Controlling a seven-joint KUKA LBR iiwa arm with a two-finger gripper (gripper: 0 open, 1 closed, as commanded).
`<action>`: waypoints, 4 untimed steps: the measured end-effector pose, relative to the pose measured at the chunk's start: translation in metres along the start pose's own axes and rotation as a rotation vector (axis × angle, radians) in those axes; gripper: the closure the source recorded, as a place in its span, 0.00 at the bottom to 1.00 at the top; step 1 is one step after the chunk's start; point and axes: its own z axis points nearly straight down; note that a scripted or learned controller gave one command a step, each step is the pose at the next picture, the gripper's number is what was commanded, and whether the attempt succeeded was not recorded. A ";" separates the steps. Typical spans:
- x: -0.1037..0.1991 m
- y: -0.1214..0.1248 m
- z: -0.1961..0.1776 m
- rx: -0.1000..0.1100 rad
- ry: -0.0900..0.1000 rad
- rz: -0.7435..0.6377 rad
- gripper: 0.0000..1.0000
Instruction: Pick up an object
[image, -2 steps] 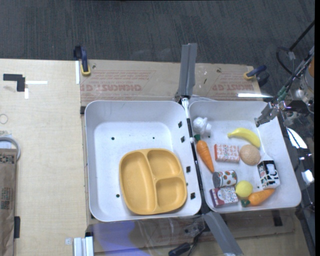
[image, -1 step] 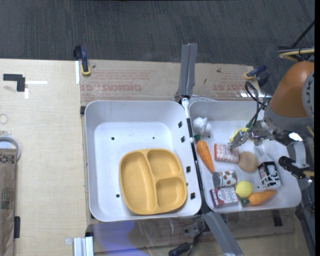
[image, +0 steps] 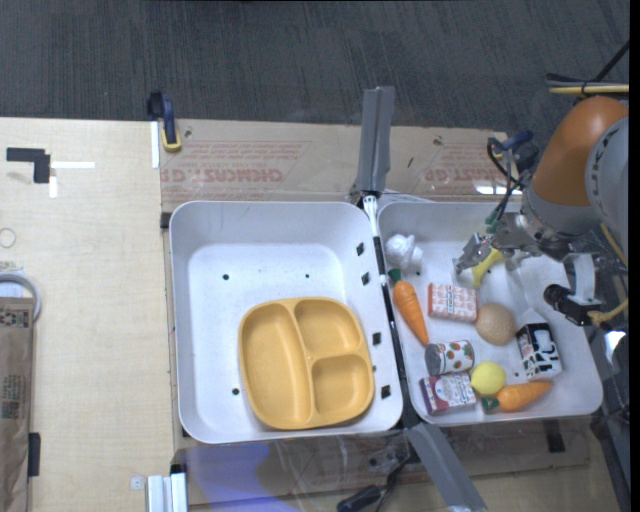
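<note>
My gripper (image: 484, 256) hangs over the back of the right bin (image: 590, 400), reaching in from the right. A small yellow curved piece, like a toy banana (image: 487, 264), sits between its fingers, and they are shut on it. Below it in the bin lie a red-and-white box (image: 452, 301), a tan ball (image: 494, 323), an orange carrot (image: 410, 310), a small can (image: 449, 357), a yellow lemon (image: 487, 378), a second carrot (image: 520, 395), a red packet (image: 447, 393) and a black-and-white can (image: 537, 350). A white lump (image: 400, 247) rests at the back left.
The left bin (image: 200, 300) holds a yellow divided plate (image: 305, 360). A grey post (image: 375, 140) rises behind the wall between the bins. The arm's orange band (image: 585, 135) is over the right bin's far right corner.
</note>
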 end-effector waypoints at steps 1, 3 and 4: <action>-0.002 0.020 -0.095 -0.003 -0.001 -0.033 0.00; -0.002 0.021 -0.101 0.001 -0.002 -0.036 0.00; 0.000 -0.029 0.000 0.001 0.000 0.194 0.00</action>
